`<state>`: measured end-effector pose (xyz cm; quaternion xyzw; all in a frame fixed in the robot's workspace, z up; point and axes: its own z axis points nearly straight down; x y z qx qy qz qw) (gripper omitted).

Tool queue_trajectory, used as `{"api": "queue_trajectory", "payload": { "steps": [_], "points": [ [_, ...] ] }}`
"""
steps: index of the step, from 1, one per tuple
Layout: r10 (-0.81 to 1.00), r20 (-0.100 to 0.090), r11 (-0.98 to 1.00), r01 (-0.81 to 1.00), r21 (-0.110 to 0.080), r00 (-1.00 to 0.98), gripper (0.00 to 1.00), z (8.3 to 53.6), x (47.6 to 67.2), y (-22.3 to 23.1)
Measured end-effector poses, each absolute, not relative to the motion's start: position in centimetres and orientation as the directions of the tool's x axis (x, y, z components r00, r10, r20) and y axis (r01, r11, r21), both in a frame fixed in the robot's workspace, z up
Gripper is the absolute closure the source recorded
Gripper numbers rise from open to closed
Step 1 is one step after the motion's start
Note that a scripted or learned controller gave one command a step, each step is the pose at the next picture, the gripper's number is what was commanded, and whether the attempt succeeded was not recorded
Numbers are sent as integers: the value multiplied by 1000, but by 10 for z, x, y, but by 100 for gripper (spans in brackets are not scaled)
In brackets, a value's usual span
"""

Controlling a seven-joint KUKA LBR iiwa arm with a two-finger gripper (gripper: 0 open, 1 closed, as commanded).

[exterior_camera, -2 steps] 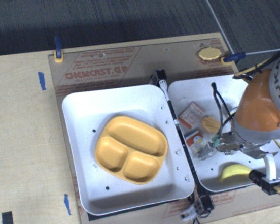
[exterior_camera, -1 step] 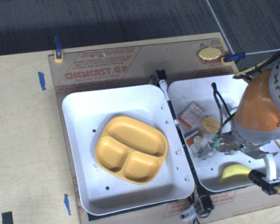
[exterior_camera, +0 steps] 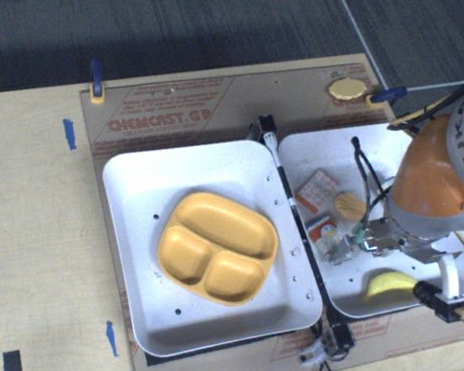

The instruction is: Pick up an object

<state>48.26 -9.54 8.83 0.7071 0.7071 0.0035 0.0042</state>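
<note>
The right bin (exterior_camera: 328, 140) holds a red and white packet (exterior_camera: 318, 187), a small tan round piece (exterior_camera: 349, 204), a second small packet (exterior_camera: 321, 230), a shiny crumpled wrapper (exterior_camera: 334, 248) and a yellow banana (exterior_camera: 389, 284) near its front wall. My gripper (exterior_camera: 351, 239) reaches in from the right and sits low over the crumpled wrapper, just below the tan piece. The wrist and orange band (exterior_camera: 430, 180) hide most of the bin's right half. Nothing is visibly lifted.
In the left bin (exterior_camera: 133, 236) lies a yellow three-compartment plate (exterior_camera: 216, 246). A black divider bar (exterior_camera: 290, 207) runs between the bins. On the cardboard behind sit a tan disc (exterior_camera: 346, 89) and a blue clamp (exterior_camera: 96, 79). Black cables (exterior_camera: 364, 167) hang by the arm.
</note>
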Motion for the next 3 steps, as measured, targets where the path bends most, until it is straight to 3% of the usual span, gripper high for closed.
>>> {"api": "queue_trajectory", "payload": {
  "steps": [2,3],
  "points": [
    [1000,0,0,1000,4,0,0,88,490,-94],
    [1000,-1,-1,1000,4,1,0,86,481,-97]
  ]
}}
